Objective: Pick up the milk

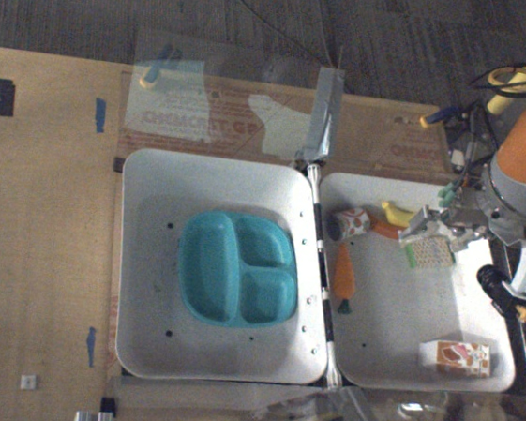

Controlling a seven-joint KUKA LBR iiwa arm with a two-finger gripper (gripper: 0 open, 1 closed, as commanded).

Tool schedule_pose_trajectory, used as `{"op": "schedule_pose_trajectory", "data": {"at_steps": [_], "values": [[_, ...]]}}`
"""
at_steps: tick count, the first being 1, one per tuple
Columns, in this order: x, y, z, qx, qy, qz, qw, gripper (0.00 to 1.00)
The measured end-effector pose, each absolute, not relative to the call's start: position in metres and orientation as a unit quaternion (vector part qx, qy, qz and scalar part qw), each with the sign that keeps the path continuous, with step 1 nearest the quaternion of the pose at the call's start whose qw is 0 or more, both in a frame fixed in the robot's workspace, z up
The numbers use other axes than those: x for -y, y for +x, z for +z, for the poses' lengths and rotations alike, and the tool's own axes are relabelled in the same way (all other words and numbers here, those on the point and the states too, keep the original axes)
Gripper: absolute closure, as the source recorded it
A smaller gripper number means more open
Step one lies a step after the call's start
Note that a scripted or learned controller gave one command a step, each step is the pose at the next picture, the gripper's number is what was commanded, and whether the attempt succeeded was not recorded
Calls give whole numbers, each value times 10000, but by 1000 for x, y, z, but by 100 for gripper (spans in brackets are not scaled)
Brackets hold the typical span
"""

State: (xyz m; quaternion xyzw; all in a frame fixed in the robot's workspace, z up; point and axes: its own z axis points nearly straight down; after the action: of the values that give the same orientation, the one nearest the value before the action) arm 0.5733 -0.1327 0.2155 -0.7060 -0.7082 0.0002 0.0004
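The milk [455, 357] is a small white carton with a brown and red print. It lies on its side in the front right corner of the right bin [393, 314]. My gripper [433, 236] hangs over the back of that same bin, well behind the carton and a little to its left. A pale green gridded piece [428, 253] shows right under the gripper; whether it is held is unclear.
A carrot [343, 275] lies along the right bin's left wall. A small red and white cup [350, 222] and a banana [397, 213] sit at the back, close to the gripper. The left bin [143, 267] holds a teal divided plate [237, 268].
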Motion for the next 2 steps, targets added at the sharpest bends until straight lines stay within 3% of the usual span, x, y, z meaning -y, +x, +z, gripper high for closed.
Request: {"op": "schedule_pose_trajectory", "data": {"at_steps": [1, 2], "values": [[128, 554, 291, 7260, -6877, -5, -12, 0], [221, 524, 175, 6868, -7269, 2, -4, 0]]}}
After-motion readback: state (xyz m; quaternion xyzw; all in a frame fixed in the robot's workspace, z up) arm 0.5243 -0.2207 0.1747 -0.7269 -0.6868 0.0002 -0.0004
